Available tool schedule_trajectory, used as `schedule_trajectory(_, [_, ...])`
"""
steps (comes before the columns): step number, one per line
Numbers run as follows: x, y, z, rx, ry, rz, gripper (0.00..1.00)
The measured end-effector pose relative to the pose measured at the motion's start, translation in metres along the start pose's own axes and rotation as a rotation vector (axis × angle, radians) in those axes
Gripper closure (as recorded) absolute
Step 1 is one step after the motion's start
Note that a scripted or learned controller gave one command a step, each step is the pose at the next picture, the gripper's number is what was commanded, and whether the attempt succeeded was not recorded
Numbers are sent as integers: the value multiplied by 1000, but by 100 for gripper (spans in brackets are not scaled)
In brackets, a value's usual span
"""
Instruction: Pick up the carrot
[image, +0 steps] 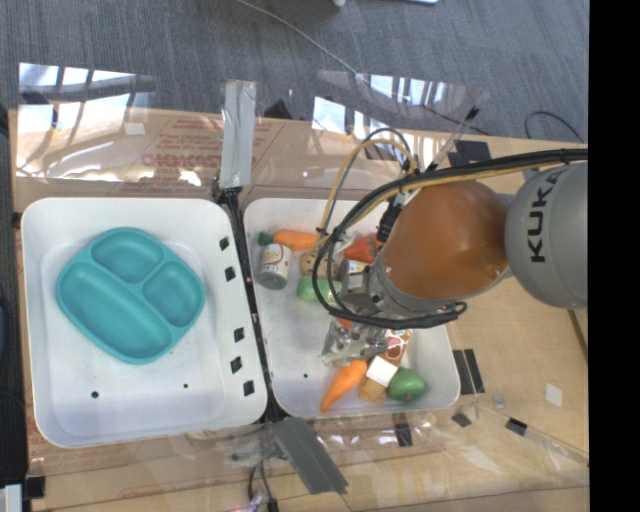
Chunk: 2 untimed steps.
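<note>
Two orange carrot-like pieces lie in the right bin (290, 390). One carrot (343, 386) rests near the front wall, pointing toward the front left. The other carrot (296, 240), with a green end, lies by the back wall. My gripper (350, 345) hangs low over the bin's middle, just behind and above the front carrot. Nothing can be seen held in it. The orange wrist band and cables hide the bin's right half.
A small can (272, 266) and a green piece (309, 290) sit left of the gripper. A white block (381, 371), a green fruit (407, 384) and a red-and-white item (396, 347) crowd the front carrot's right side. The left bin (60, 400) holds a teal divided plate (130, 293).
</note>
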<state>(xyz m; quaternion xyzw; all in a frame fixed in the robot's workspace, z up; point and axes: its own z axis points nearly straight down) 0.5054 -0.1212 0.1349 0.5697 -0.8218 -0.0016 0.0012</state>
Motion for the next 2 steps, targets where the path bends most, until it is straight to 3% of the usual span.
schedule_trajectory(1, [9,21,0,-1,0,-130,100])
schedule_trajectory(2, [26,21,10,1,-1,-431,100])
